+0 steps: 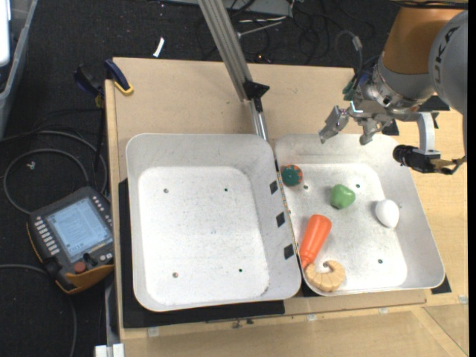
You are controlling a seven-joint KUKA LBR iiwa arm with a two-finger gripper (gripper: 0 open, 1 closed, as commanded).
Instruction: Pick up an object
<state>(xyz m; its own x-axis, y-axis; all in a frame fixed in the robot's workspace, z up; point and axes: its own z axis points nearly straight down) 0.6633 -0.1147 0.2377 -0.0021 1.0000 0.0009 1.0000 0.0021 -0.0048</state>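
From my station I see the gripper (351,131) hanging above the far edge of the right bin (416,233), its two fingers spread apart with nothing between them. The grey arm (420,47) with its orange band comes in from the upper right.

All the objects sit in the right bin. A small green and orange ball (291,175) lies near the bin's far left corner, close to the divide between the bins. A green rounded piece (343,196) rests near the middle, and a white egg (387,213) sits to its right, apart from it. An orange carrot (314,236) lies at a slant along the left side, its lower end just beside a tan, ring-shaped pastry (327,275) at the near edge.

The left bin (201,222) shows its bare speckled floor. A slanted metal pole (227,39) crosses the bench (186,95) towards the gap between the bins. A teach pendant (71,236) rests on the floor at left.
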